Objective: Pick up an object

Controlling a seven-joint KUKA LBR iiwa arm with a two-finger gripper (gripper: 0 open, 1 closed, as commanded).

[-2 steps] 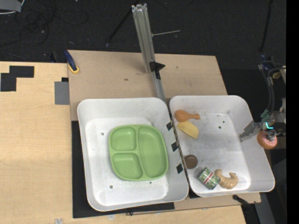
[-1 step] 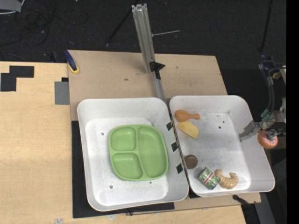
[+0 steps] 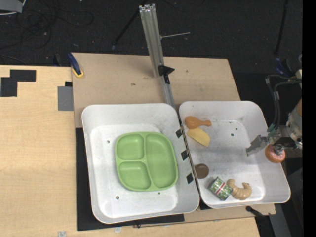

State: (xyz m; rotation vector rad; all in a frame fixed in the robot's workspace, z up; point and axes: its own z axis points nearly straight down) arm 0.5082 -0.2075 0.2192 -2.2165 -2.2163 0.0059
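Two shallow white bins are set side by side on the bench. In the left bin point(image 3: 98, 201) a green divided plate point(image 3: 146, 161) lies flat, with three compartments showing. In the right bin point(image 3: 232, 115) several small things are scattered: an orange drumstick-shaped toy point(image 3: 197, 122) near the far left corner, a yellow wedge point(image 3: 199, 137) just beside it on the near side, a brown round piece point(image 3: 201, 170) close to the wall shared with the other bin, and, toward the near edge, a small green can point(image 3: 218, 188) lying tilted and touching a tan croissant-shaped toy point(image 3: 239, 190).

The gripper point(image 3: 266, 144) is seen at the right rim of the right bin, where the arm reaches in. A red-orange round object point(image 3: 275, 154) is seen right against it at the rim (whether it is actually clamped cannot be told, since that part of the view is small and cluttered). How far the gripper is spread cannot be told either.
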